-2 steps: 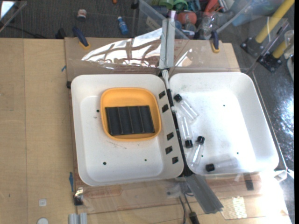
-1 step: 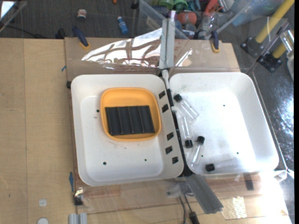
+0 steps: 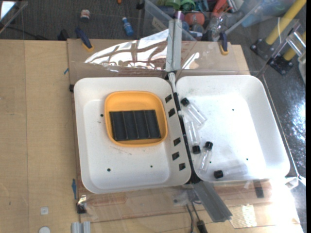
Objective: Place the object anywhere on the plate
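Orange, the plate sat in the left bin, already bearing a dark ribbed block. Clear black-capped vials (lying at mixed angles) were in the right bin; the gripper's state I cannot tell.

clear tote of toys, perhaps

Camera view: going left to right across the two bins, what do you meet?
Left bin → orange plate with a dark ridged block on it → divider between the bins → clear vials with black caps → right bin.
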You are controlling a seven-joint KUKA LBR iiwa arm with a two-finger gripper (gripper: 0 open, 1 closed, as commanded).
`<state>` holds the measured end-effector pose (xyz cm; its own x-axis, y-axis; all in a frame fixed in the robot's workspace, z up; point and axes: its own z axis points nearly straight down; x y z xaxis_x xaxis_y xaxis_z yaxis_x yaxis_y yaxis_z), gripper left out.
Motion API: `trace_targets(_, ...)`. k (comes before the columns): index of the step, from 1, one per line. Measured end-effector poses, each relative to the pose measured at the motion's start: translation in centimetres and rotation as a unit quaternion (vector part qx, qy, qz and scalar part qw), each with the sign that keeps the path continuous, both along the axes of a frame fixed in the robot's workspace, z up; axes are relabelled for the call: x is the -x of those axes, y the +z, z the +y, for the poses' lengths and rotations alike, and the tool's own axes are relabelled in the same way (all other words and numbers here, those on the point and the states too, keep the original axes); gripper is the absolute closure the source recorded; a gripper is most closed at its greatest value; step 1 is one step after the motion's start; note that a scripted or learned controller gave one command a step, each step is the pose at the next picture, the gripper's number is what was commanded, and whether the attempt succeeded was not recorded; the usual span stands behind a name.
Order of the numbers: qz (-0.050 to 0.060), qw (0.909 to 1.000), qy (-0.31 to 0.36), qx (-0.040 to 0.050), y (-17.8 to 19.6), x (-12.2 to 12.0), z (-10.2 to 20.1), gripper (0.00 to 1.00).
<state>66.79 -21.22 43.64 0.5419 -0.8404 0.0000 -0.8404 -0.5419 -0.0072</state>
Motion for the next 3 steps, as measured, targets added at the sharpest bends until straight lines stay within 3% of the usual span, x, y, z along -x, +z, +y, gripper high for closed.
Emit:
trace_targets(1,-0.001,0.9812,0.193,0.0015,-0.1,0.0,1.0,1.0)
trace_targets(2,-0.001,0.9392,0.343,0.002,-0.1,0.0,-0.5,1.0)
trace_targets(3,-0.001,0.9205,0.391,0.0017,-0.1,0.0,-0.7,1.0)
